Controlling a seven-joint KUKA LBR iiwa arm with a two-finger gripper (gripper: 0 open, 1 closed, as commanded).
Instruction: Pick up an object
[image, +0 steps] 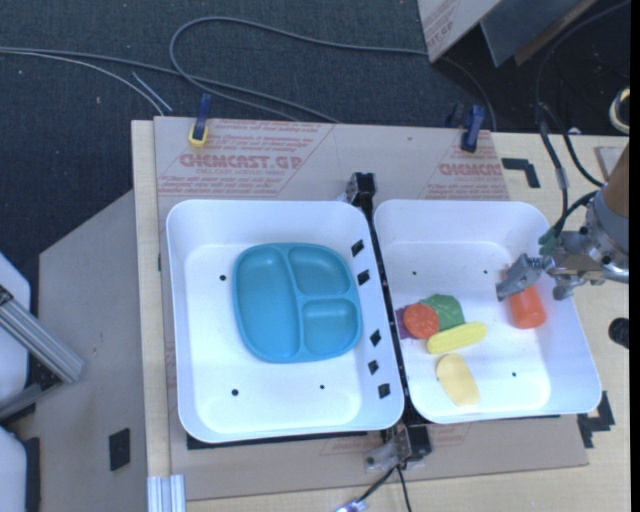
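One tool (537, 283) is in view, set over the right bin (497, 225) near its right wall, at the end of the arm (612, 225) that comes in from the right. Its two grey fingers (517, 276) stand spread apart, and an orange-red object (527, 307) sits between and just below them; whether the fingers actually touch it cannot be told from this angle, so a grip is not confirmed.

To the tool's left, in the same bin, lies a close cluster — a red round piece (420, 320), a green piece (445, 308) touching it from behind, and a yellow elongated piece (457, 337) lying slantwise against both. A pale yellow piece (458, 380) lies just in front of that cluster, apart from it.

Further left, past the black divider (372, 290) where the bins meet, the left bin (200, 250) holds a blue compartment tray (297, 300), lying flat near its centre.

Both bins rest on a board bearing red print (240, 160), fixed at its far edge by two clamps — one (200, 130) well to the tool's left, one (472, 130) nearer. The board sits on the desk (110, 300). Cables (230, 60) run over the dark floor beyond.
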